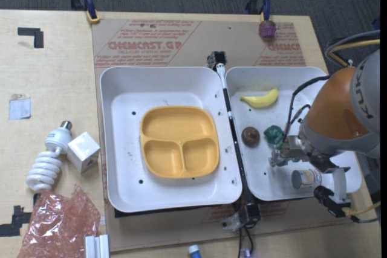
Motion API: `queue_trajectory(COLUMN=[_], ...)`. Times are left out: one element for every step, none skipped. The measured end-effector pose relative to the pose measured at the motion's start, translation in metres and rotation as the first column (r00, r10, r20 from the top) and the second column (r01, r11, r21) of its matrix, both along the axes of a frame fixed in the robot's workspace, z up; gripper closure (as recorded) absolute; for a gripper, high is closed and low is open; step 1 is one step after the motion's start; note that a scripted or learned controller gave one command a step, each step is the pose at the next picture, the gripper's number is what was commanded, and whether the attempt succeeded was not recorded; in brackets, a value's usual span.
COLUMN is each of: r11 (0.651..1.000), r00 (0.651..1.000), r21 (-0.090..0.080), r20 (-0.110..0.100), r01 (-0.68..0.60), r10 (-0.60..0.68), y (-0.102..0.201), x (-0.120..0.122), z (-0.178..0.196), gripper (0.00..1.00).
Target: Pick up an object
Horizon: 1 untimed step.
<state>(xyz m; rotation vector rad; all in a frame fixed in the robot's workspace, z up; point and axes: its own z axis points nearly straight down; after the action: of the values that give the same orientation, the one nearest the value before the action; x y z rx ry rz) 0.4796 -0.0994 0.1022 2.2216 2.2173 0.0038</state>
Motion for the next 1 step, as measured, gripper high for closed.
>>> queue_trajectory(r11=[1.0], r00=[1.0], r21=[-0.001], r20=[-0.002], r01=[-0.004], r10=[0.004], y=[0.065], x=[0.0655], z=[0.0902], gripper=[1.0])
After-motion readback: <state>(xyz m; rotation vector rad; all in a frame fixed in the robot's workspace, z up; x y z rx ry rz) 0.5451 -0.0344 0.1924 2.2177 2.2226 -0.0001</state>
